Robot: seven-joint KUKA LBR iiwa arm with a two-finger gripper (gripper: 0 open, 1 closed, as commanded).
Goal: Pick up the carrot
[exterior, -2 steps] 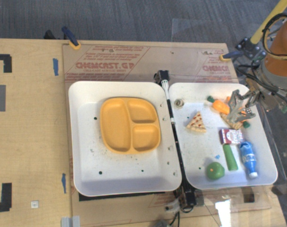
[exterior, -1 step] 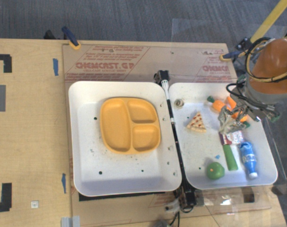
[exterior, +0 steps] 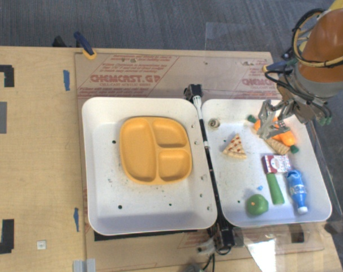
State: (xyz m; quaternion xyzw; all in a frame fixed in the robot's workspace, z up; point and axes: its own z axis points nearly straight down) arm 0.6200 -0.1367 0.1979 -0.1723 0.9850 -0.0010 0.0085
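Carrot (exterior: 284, 138): small orange toy w/ green tip, lying in the right bin (exterior: 234, 208) near its far-right corner, touching a tan waffle-like piece (exterior: 279, 147) just below it and close to the bin wall; gripper (exterior: 269, 123) sits directly over its left end, metal fingers (exterior: 264, 119) pointing down at the carrot, but whether they are spread, closed or pinching anything cannot be told from this slant. Handling (judged): prob. light, stiff moulded plastic, smooth and tapered, so apt to slip or roll; best taken across the thicker mid-body, jaws square to its long axis, clear of the waffle piece. Other contents, right bin: pizza slice (exterior: 235, 147), red-white packet (exterior: 277, 164), green stick (exterior: 275, 188), blue bottle (exterior: 297, 191), green apple (exterior: 257, 204); left bin (exterior: 98, 152) holds a yellow divided plate (exterior: 155, 149). Writing: brown backing board (exterior: 126, 75) reads approx. "CHEMCAST GP" in red, repeated at far right; packet print too small to read.
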